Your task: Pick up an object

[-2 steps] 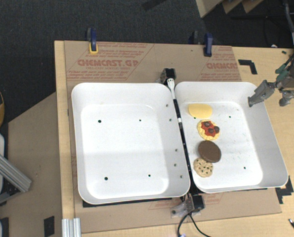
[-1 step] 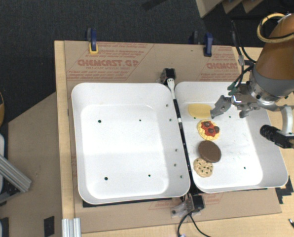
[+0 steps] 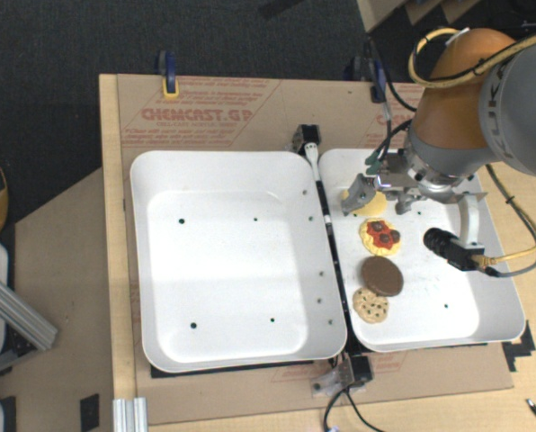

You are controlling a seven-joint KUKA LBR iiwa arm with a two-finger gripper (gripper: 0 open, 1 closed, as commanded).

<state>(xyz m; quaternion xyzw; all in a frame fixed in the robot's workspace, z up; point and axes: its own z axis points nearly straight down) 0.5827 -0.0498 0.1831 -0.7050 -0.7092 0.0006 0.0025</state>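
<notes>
The grey arm (image 3: 511,106) (orange band above the wrist) reaches in from the right, hand (image 3: 376,192) lowered.

Left bin (image 3: 223,250) open; 3 toy foods (image 3: 379,279) crowd right bin (image 3: 448,318).

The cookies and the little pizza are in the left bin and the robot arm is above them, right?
Not quite. The camera view shows the cookies and the little pizza in the right bin, not the left one. The robot arm does reach over that bin.

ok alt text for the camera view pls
A grey and orange robot arm's claw hovers over the right white bin, which holds a small pizza, a brown disc and a cookie.
</notes>
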